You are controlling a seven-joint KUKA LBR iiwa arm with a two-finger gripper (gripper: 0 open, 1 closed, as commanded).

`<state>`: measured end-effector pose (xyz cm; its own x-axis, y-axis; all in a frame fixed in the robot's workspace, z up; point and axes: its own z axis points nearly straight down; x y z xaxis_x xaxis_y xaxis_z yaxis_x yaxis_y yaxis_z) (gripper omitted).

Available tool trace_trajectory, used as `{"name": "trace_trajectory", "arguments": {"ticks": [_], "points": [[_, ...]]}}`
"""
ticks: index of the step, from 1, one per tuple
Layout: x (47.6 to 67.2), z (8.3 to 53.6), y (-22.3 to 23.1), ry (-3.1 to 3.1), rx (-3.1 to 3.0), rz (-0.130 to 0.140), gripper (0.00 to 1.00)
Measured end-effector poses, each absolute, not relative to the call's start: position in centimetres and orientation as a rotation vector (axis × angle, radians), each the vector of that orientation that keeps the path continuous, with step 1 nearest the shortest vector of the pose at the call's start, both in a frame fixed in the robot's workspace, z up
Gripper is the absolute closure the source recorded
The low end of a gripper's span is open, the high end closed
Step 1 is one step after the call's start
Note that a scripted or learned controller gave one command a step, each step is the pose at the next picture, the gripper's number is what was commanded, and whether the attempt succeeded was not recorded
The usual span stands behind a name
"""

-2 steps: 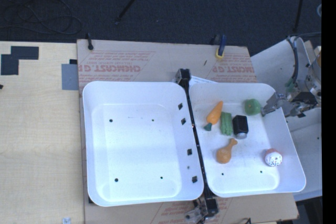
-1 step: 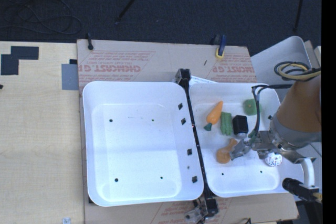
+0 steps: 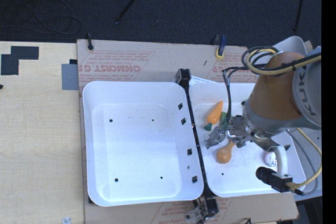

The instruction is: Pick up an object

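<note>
While the gripper [image 3: 216,137] was down in the right bin [image 3: 247,186] beside the pear-shaped toy [image 3: 224,153], nothing looked lifted yet, and honestly I couldn't tell if the jaws were clenched or released

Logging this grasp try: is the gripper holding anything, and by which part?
Cannot be told. The gripper sits low in the right bin, between the orange carrot-shaped toy and the tan pear-shaped toy; nothing visibly between its fingers.

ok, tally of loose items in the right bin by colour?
Orange: 2, one long piece and one pear shape
Green: 1, a small piece by the claw
White: 1, a ball
Total: 4 visible; the arm may hide more.
</note>
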<state>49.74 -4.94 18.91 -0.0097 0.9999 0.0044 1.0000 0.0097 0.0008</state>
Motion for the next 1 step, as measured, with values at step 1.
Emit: {"name": "trace_trajectory", "arguments": {"ticks": [1], "points": [[56.76, 18.71, -0.04, -2.228, -2.213, -0.003, 0.0]]}}
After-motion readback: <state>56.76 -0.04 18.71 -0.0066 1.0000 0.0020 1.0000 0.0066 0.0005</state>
